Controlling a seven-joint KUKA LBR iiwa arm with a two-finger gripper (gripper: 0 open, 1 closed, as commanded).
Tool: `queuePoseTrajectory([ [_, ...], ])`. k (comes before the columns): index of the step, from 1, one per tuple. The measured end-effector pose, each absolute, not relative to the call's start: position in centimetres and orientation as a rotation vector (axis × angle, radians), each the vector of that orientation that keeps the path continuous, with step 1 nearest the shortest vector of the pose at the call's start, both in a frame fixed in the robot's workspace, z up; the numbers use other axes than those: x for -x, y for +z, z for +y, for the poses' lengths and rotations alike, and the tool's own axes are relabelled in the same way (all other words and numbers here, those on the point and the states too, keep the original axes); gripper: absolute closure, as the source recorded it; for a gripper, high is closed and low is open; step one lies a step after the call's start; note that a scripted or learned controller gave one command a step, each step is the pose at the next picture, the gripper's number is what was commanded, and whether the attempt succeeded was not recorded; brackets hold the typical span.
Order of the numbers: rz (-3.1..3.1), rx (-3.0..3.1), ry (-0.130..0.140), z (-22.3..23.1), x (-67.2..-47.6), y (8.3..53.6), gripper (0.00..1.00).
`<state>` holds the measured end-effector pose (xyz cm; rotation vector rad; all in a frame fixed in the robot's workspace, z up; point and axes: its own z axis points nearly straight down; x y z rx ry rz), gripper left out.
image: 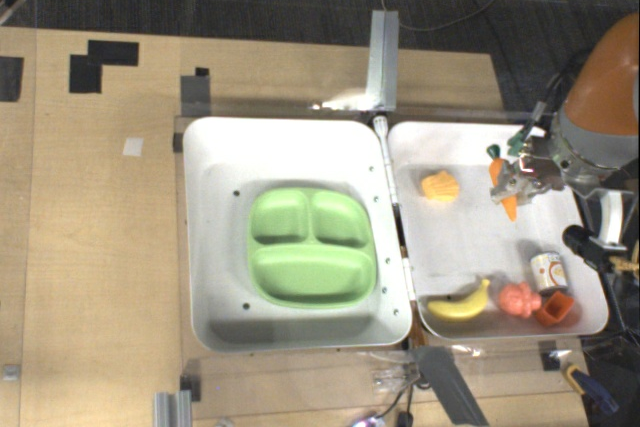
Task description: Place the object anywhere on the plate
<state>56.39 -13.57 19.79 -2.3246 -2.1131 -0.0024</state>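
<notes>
Two bins on counter; gripper [520,177] over right bin [470,245], fingers clenched on carrot [503,187] lifted near far wall, green plate [310,247] in left bin [215,245] bare; risk: thin tapered carrot slipping out during carry across divider.

Colours across the two white bins

Pale green on the three-part plate [311,246], sitting in the white left bin [215,215]. Over in the white right bin [470,150]: orange carrot [503,187] with a green top, yellow-orange lump [440,186], yellow banana [461,302], pink toy [516,300], red-orange cup [555,308], small white can [547,270] with an orange label. Light wood tone on the bench [90,245].
</notes>
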Motion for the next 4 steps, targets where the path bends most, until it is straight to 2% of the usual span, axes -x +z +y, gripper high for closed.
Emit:
queuePoseTrajectory([
  [1, -2.259, 2.188, -0.001, -17.5, -56.8, 32.1, 1.0],
  [2, -2.533, 1.861, -0.001, -17.3, -60.5, 26.1, 1.0],
  [3, -2.629, 1.721, -0.001, -8.8, -59.3, 20.0, 1.0],
  [4, -2.798, 1.429, -0.002, -2.5, -54.5, 19.4, 1.0],
])
